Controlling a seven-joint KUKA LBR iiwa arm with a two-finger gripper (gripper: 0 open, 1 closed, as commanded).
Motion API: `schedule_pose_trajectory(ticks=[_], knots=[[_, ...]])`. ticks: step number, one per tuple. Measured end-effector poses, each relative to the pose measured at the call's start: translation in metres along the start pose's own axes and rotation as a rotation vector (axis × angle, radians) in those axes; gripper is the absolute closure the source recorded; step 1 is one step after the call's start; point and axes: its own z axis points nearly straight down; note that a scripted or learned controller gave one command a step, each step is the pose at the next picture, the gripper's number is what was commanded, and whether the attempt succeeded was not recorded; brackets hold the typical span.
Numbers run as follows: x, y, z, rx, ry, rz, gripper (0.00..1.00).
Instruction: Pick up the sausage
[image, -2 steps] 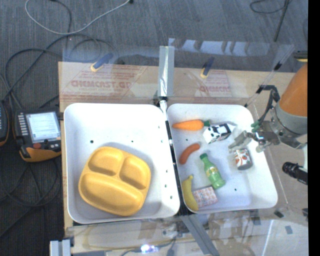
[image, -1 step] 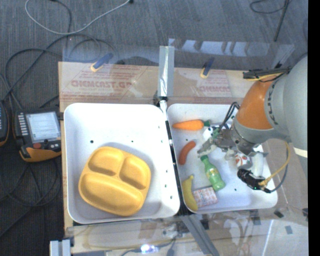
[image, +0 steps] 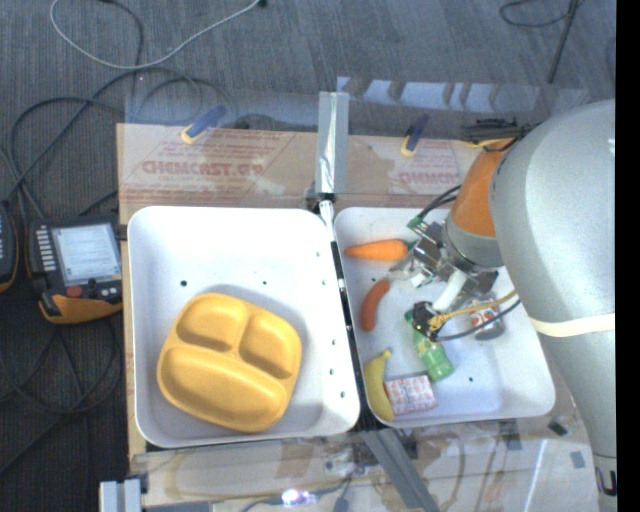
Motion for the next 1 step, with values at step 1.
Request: schedule_pose_trajectory(ticks=[1], knots=[[0.0168, -0.0089, -0.0005, -0.003, -0.001, -0.333, 0.00]])
